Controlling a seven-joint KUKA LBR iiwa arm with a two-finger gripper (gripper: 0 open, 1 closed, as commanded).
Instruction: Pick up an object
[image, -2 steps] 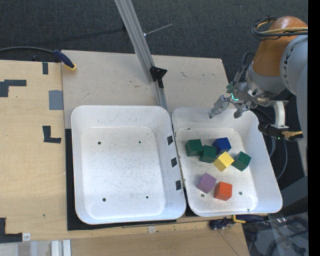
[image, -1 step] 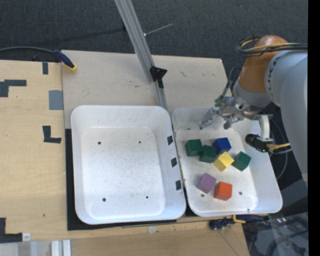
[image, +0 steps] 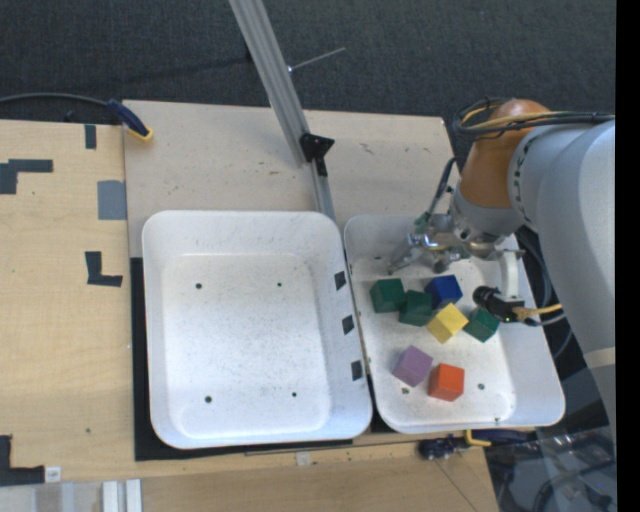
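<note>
Hovering tool (image: 432, 250) over right bin (image: 530, 395), grip state unclear, no legible writing

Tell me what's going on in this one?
A grey robot arm reaches in from the right, its hand at the far end of the right bin. It sits just above a cluster of blocks: green, blue, yellow, purple and orange. Nothing is visibly between its fingers; all blocks lie in the bin.
</note>
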